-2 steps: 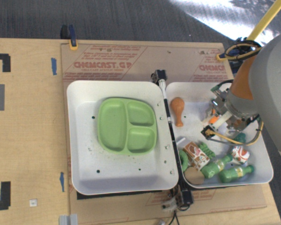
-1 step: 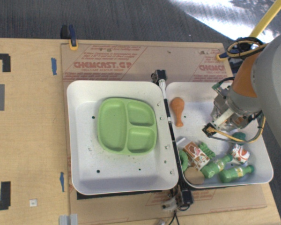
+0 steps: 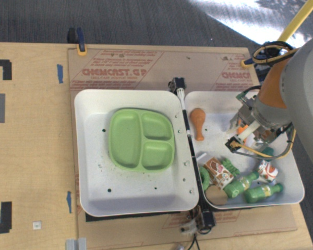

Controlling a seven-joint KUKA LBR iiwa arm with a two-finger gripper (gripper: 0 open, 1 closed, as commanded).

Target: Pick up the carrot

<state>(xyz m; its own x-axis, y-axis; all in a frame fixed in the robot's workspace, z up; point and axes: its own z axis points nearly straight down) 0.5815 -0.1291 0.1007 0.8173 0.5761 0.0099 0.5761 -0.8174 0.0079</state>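
- Currently, on the bench (image 3: 31, 139), two shallow white bins side by side, a left bin (image 3: 88, 103) and a right bin (image 3: 219, 100), both resting on a brown cardboard sheet (image 3: 120, 66).
- In the left bin, a green divided plate (image 3: 141, 139), lying flat near the middle.
- Over the far right part of the right bin, the claw (image 3: 250, 134), low above the bin floor, at the end of the grey arm (image 3: 302, 77) with its orange band (image 3: 274, 87).
- Claw state: cannot tell, released or clenched, from this slanted top view.
- Carrot (image 3: 242, 130): seemingly the small orange piece at the claw's left edge, mostly hidden beneath it; cannot tell whether gripped or merely touched.
- Just near-right of the claw, a small teal piece (image 3: 266, 151), partly hidden.
- At the far left of the right bin, beside the wall shared with the left bin, a brown and orange drumstick toy (image 3: 198, 121), thick end far, thin end near, well apart from the claw.
- Along the near side of the right bin, a tight cluster:
- a brown-and-white carton (image 3: 219, 172), tilted, with a ridged green piece (image 3: 229, 165) touching its right side;
- a round tan disc (image 3: 215, 195) just near of the carton;
- two green bottles on their sides, one (image 3: 240, 185) beside the carton, the other (image 3: 263, 192) to its right;
- a red-and-white toy (image 3: 267, 171) just beyond the right-hand bottle, near the claw.
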